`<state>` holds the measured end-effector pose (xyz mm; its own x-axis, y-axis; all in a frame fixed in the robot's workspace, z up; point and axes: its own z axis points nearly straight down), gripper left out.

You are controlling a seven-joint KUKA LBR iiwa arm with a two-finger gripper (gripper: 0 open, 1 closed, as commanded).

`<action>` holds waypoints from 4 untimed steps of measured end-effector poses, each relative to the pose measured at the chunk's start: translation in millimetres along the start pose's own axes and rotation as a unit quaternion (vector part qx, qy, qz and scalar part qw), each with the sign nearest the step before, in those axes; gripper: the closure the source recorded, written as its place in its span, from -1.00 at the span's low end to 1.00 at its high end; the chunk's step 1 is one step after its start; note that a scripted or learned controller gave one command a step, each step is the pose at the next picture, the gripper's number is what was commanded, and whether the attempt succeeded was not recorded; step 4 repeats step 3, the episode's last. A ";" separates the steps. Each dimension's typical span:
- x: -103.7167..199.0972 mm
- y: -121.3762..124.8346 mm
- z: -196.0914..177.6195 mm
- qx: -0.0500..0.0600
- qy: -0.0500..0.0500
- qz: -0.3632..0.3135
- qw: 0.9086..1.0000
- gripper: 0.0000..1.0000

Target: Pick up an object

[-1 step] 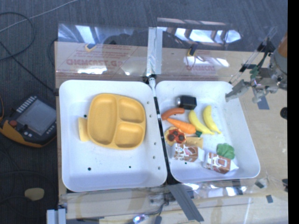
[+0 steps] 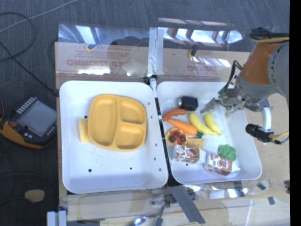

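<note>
The right bin (image 2: 249,166) holds toy foods. Two yellow bananas (image 2: 205,123) lie near its middle, with an orange carrot (image 2: 182,126) and a reddish sausage (image 2: 174,112) to their left. A small black block (image 2: 189,102) sits toward the back. A pizza slice (image 2: 178,137), two printed packets (image 2: 187,153) and a green leafy piece (image 2: 227,151) lie toward the front. My gripper (image 2: 220,109) hangs over the bin's back right, just above and right of the bananas. Its fingers are spread, with nothing between them.
The left bin (image 2: 70,173) holds a yellow divided plate (image 2: 116,122) with a pale yellow piece (image 2: 83,130) at its left edge. A handheld control unit (image 2: 30,121) lies on the floor to the left. A clear plastic wall (image 2: 155,46) stands behind both bins.
</note>
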<state>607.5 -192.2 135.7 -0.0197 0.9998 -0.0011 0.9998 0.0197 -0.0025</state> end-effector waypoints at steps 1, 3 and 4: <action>3.7 -3.5 44.9 -0.006 -0.003 -0.002 1.000 -1.00; 56.0 -14.7 -90.8 -0.001 0.000 0.022 1.000 1.00; 56.0 -14.7 -90.8 -0.001 0.000 0.022 1.000 1.00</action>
